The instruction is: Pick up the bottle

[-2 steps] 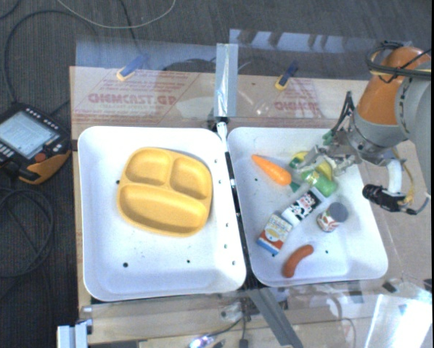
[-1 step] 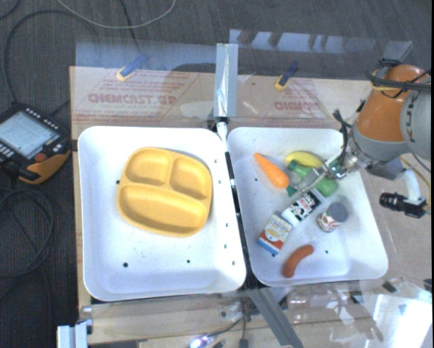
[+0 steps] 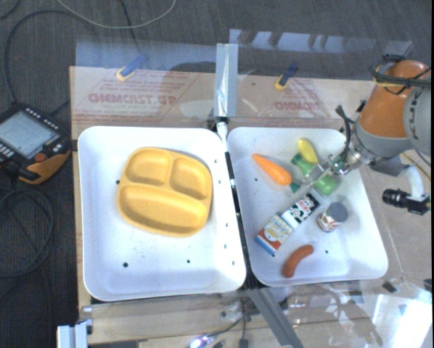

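The bottle (image 3: 305, 151) lies in the right bin (image 3: 362, 263) toward its far right, with a yellow end and a green body pointing down-right. My gripper (image 3: 317, 174) is low over the bottle's middle and crosses it, so green shows on both sides of the metal. The arm's orange band (image 3: 387, 111) rises just beyond the bin's right rim. The contact spot is hidden by the gripper itself.
In the same bin, an orange carrot (image 3: 272, 170) lies left of the bottle. A milk carton (image 3: 288, 223), a small can (image 3: 332, 216) and a sausage (image 3: 297, 260) lie nearer the front. The left bin (image 3: 101, 267) holds a yellow divided tray (image 3: 166, 191).
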Available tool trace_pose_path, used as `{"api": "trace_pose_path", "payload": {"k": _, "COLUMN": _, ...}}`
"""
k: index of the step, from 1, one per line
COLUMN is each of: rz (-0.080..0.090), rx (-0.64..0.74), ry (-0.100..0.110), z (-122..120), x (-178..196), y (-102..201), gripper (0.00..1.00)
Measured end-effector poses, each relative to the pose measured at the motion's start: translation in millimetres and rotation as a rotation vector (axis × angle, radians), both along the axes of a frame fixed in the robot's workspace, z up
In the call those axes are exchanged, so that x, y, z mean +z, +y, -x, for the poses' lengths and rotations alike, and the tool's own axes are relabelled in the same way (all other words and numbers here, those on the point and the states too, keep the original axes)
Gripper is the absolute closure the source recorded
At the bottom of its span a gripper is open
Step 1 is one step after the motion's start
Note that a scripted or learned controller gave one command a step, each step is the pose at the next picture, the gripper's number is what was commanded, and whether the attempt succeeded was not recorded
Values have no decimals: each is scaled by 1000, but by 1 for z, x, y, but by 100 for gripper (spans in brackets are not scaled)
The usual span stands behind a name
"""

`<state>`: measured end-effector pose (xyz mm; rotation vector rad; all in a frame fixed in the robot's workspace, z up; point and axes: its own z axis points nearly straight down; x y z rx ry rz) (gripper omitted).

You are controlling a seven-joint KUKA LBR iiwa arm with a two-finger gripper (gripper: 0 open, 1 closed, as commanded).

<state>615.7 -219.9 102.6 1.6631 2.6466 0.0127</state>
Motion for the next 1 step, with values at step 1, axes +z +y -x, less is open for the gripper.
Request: {"api": "trace_pose_path", "payload": {"k": 1, "rz": -2, "rx": -14, "ry": 15, "z": -34, "x": 128, "y": 111, "gripper": 100}}
